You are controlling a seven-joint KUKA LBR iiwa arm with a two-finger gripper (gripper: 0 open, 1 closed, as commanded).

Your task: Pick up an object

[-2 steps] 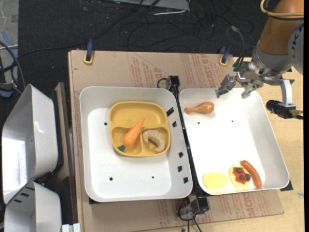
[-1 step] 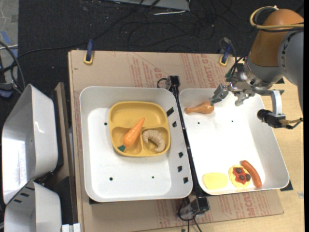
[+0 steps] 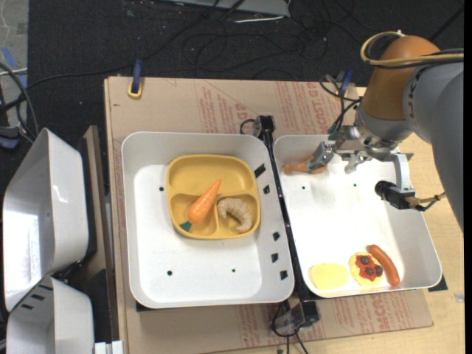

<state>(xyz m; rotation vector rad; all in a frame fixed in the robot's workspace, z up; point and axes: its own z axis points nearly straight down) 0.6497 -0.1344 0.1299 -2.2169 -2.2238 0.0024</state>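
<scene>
My gripper (image 3: 337, 160) hangs over the far left part of the right bin (image 3: 413, 220), and its fingers (image 3: 321, 156) stand open with nothing between them. A small orange-brown food piece (image 3: 296, 169) lies on the bin floor just left of the left fingertip, close to it or touching; I cannot tell which. Near the front of the same bin lie a yellow disc (image 3: 328, 275), a small tart with red and dark toppings (image 3: 366, 269) and a red sausage (image 3: 385, 264).
In the left bin (image 3: 147, 271) a yellow divided plate (image 3: 179, 174) holds a carrot (image 3: 204, 201) and a pale shrimp (image 3: 237, 213). A black divider (image 3: 279, 220) runs between the bins. The arm's grey and orange wrist (image 3: 398, 87) sits over the right bin's far edge.
</scene>
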